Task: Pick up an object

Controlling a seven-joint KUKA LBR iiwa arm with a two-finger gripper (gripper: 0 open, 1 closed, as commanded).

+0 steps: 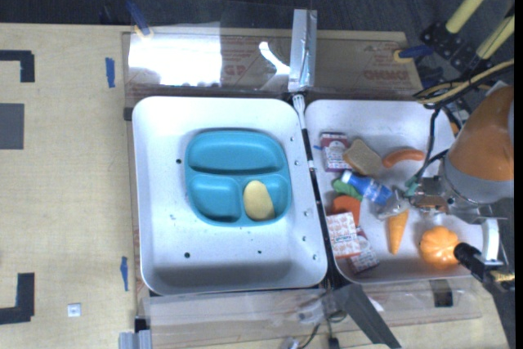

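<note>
The right bin (372, 114) holds several small items. Among them are an orange carrot (396, 231), a round orange fruit (439, 246), a tan bread slice (364, 155), a curved orange piece (403, 156) and a blue bottle (368, 189). There are also a red-and-green vegetable (346, 205) and red-and-white packets (333, 149) (346, 232). My gripper (422, 197) hangs low over the right side of this bin. It is just above the carrot's thick end, to the right of the blue bottle. I see nothing held in it.
The left bin (155, 176) bears a blue divided plate (216, 155) with a yellow oval food item (258, 199) in its lower right compartment. A clear divider (301, 53) stands behind the bins. The arm's orange band (490, 143) overhangs the right bin's right wall.
</note>
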